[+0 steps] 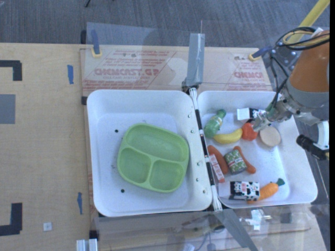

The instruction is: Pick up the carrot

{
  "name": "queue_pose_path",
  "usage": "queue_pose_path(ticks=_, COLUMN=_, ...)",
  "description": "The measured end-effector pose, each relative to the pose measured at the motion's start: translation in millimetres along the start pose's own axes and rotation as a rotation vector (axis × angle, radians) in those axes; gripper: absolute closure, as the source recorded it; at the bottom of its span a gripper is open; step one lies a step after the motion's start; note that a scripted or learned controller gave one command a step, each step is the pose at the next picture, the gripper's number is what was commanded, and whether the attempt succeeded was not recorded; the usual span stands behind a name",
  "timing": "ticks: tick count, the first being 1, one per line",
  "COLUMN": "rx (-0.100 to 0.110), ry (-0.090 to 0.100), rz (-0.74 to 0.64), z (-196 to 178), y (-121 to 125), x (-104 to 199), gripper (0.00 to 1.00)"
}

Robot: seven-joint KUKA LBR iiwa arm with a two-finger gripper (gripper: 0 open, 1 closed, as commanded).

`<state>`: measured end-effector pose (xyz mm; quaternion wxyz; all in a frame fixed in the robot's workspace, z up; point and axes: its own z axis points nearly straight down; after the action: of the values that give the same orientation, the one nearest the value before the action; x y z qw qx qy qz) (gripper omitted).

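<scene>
The carrot (268, 190), orange with a small green top, lies in the right bin (300, 184) near its front right corner, next to a black and white carton (244, 190). My gripper (261, 121) hangs over the back half of the same bin, right above a red tomato (249, 132) and beside a beige round disc (270, 137). It is well behind the carrot, with nothing seen in its grip. The grey arm with its orange band (310, 72) comes in from the right.
The right bin also holds a green bottle (215, 122), a banana (229, 136), a sausage (218, 159), a green can (235, 161) and a small white box (242, 113). The left bin (104, 114) holds a green divided plate (153, 157).
</scene>
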<state>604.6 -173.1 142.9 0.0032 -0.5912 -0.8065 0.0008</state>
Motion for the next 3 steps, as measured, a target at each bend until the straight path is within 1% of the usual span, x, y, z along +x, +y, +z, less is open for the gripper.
queue_pose_path(ticks=1, rx=-0.009, ry=-0.005, rz=-0.059, z=56, y=-69, x=13, gripper=0.0)
queue_pose_path(ticks=2, rx=-0.01, ry=-0.011, rz=-0.122, z=56, y=-51, x=36, gripper=0.0)
queue_pose_path(ticks=3, rx=-0.007, ry=-0.011, rz=-0.208, z=56, y=-135, x=-15, gripper=0.0)
